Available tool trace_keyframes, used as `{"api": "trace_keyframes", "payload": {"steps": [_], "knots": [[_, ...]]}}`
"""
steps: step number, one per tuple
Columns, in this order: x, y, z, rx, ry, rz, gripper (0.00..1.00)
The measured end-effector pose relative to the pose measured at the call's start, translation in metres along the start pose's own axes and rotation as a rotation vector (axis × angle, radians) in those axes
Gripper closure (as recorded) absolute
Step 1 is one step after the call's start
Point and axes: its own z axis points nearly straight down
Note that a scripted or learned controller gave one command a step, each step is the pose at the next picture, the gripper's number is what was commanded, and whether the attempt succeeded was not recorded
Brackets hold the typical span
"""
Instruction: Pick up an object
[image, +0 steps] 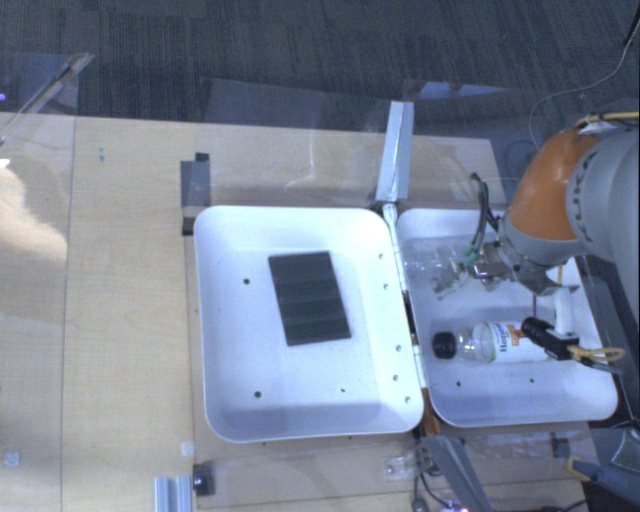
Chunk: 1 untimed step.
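Note:
A dark grey ribbed rectangular block (310, 297) lies flat in the middle of the left bin (230, 400). In the right bin (520, 400) a clear plastic bottle (482, 343) with a black cap lies on its side, cap pointing left. Above it, near the bin's far left part, sits a crumpled clear plastic piece (435, 268). My gripper (478, 265) hangs low over the right bin's far side, right beside that clear piece and above the bottle. The wrist hides what is under it.
A metal bar (394, 150) stands at the back, between the two bins. The arm's grey and orange body (570, 195) covers the right bin's far right corner. Bare wooden bench (100, 300) spreads to the left.

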Motion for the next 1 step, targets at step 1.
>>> {"api": "trace_keyframes", "payload": {"steps": [1], "knots": [[0.0001, 0.0243, 0.0015, 0.068, 0.008, -0.113, 0.00]]}}
